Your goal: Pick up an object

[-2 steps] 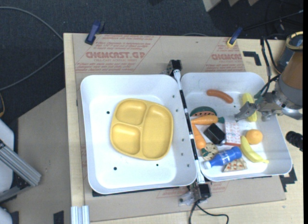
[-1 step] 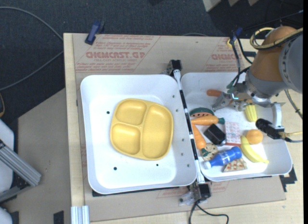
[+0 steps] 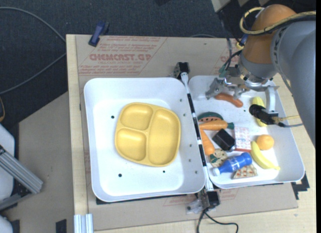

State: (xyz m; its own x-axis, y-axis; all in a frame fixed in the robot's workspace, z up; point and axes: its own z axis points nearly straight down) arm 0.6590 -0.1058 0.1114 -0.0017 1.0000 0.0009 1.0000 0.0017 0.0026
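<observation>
Presently: gripper (image 3: 228, 87) lowered over hot dog (image 3: 229, 98) in right bin (image 3: 293, 163); jaw state cannot be told; nothing seen lifted.

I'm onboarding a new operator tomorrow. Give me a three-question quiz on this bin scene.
1. True or false: the yellow divided plate lies in the left bin.
2. Which lies nearest the gripper? A) blue bottle B) hot dog C) orange
3. Fill in: the banana lies in the ____ bin.

Key: 1 true; 2 B; 3 right.
</observation>
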